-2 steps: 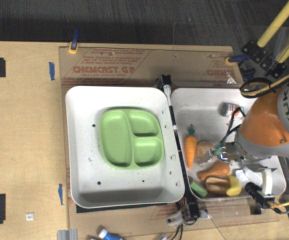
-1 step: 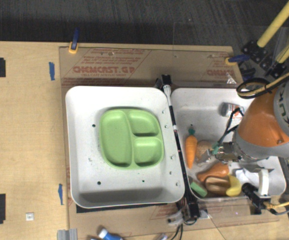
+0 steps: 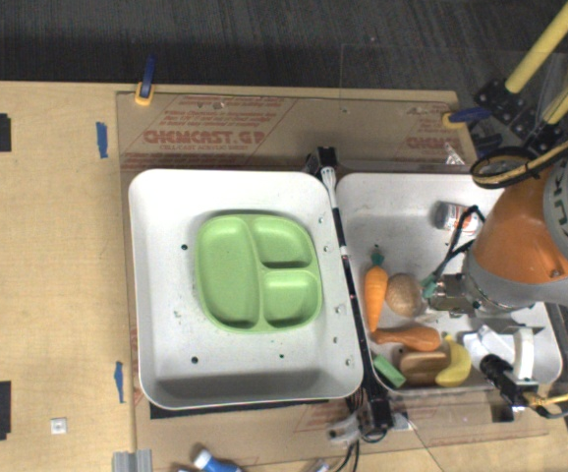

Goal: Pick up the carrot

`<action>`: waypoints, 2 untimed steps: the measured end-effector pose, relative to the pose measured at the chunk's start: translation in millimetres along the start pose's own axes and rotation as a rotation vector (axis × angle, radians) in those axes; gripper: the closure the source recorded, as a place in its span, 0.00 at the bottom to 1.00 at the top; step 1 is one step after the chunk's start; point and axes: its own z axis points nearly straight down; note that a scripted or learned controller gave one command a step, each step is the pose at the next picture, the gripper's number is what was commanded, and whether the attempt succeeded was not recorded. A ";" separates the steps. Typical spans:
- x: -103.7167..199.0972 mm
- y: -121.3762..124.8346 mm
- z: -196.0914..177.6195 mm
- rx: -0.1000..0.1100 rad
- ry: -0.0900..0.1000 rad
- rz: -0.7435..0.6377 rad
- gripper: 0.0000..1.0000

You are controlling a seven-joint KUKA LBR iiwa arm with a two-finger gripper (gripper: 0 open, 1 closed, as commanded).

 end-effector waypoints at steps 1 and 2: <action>0.3 -0.4 0.5 0.002 0.001 0.000 0.00; 63.0 49.3 -85.6 0.027 0.017 0.150 0.00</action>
